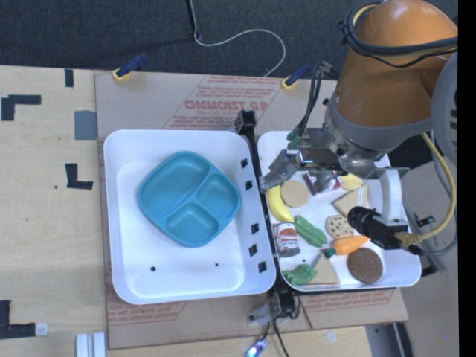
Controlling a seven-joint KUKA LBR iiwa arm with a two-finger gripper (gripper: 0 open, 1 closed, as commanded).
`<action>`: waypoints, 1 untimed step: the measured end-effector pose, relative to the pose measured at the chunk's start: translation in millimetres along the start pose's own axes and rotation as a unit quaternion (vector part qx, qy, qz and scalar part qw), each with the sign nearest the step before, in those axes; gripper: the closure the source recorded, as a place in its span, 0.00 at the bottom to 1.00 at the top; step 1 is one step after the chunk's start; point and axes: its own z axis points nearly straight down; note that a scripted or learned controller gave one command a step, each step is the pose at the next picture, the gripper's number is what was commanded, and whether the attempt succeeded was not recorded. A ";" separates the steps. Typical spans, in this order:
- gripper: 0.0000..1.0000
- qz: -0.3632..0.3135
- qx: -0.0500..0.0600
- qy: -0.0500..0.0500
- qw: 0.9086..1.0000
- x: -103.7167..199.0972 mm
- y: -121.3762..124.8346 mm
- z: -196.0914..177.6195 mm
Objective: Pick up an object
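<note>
I have the tool (312,171) low over the right bin (405,277), above the banana (279,203) and round cookie (294,193). I cannot tell its state. Nothing looks lifted; the pick remains.

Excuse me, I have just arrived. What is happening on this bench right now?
A robot arm reaches in from the right, and its gripper hangs low over the right bin, which holds toy food: a banana, a small can, a carrot and others. No item is visibly held. The left bin holds a blue divided plate.
</note>
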 end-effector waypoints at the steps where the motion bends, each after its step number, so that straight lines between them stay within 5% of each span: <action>1: 1.00 0.002 0.002 -0.001 1.000 -2.5 2.3 -8.1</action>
